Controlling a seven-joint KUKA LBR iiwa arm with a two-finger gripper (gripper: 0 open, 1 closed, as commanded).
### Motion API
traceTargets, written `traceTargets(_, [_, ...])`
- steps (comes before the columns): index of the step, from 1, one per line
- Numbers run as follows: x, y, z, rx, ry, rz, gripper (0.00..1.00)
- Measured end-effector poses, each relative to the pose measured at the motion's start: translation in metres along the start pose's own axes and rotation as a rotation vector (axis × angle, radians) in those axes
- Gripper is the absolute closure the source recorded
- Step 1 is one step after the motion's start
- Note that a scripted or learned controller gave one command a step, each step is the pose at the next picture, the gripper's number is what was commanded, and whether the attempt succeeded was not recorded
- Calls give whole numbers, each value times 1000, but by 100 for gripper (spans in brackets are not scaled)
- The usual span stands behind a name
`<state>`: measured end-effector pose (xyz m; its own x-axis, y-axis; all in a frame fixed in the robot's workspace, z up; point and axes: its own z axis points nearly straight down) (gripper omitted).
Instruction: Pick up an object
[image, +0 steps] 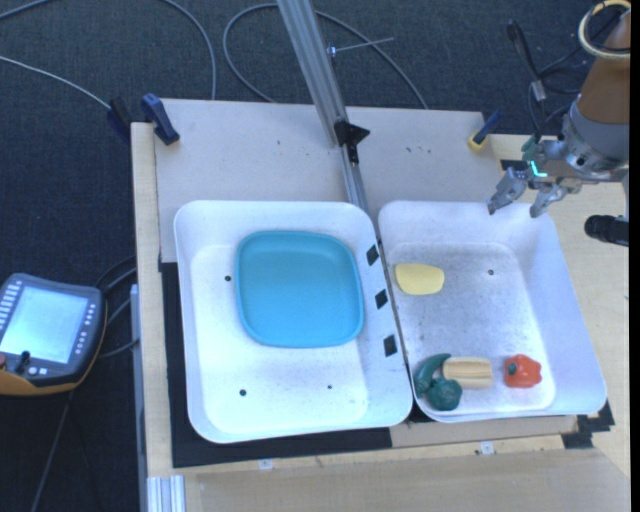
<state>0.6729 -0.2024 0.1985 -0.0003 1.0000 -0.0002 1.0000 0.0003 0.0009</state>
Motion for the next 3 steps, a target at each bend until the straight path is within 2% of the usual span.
traceTargets(1, [0,0,0,0,0,0,0])
traceTargets(2, [1,0,42,4,1,0,0])
traceTargets(3, [-3,-6,103,6,1,0,0])
